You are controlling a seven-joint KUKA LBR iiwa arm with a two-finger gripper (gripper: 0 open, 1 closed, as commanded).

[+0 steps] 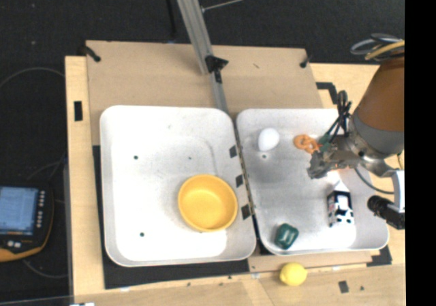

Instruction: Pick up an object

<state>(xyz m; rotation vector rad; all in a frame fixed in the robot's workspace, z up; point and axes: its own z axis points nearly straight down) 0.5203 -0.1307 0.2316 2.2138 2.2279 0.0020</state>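
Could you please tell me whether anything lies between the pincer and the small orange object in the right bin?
Nothing visible does. The pincer hangs over the right bin, just below and right of the small orange object, with only bare bin floor between them. The white ball lies further left, and the black-and-white object nearer the camera.

You're looking at a robotics lab: bare plywood bench [191,73], metal camera mast [194,15], teach pendant [24,219], cables on dark floor [41,39].
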